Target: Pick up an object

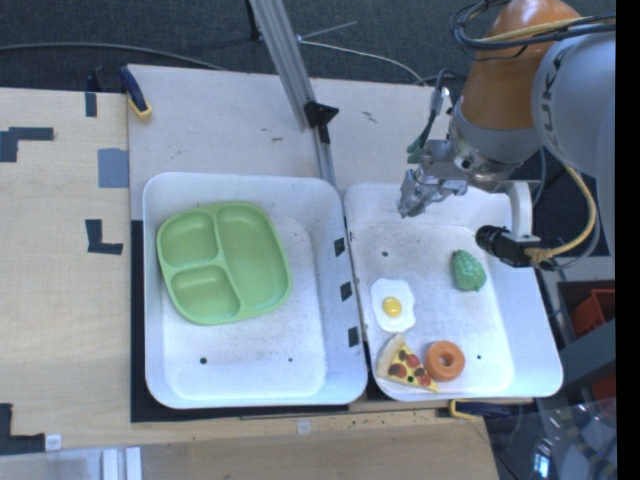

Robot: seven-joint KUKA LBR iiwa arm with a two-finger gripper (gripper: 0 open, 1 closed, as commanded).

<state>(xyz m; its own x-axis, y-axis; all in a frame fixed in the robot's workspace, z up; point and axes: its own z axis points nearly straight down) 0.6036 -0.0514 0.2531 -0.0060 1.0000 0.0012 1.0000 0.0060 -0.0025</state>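
Two shallow white bins sit side by side on the surface. At the left, the left bin (240, 368) holds a green divided plate (222, 262), lying flat toward its left side. Next comes the right bin (520, 358), where four toy foods lie: a fried egg (393, 305) near its left wall, a pizza slice (403, 366) just below the egg at the front edge, a donut (445, 360) just beside the pizza, and a green lumpy piece (467, 270), perhaps a vegetable, farther right. Above the bin's far left corner hangs the end effector (413, 205), apart from every item; I cannot tell how its tips are set.
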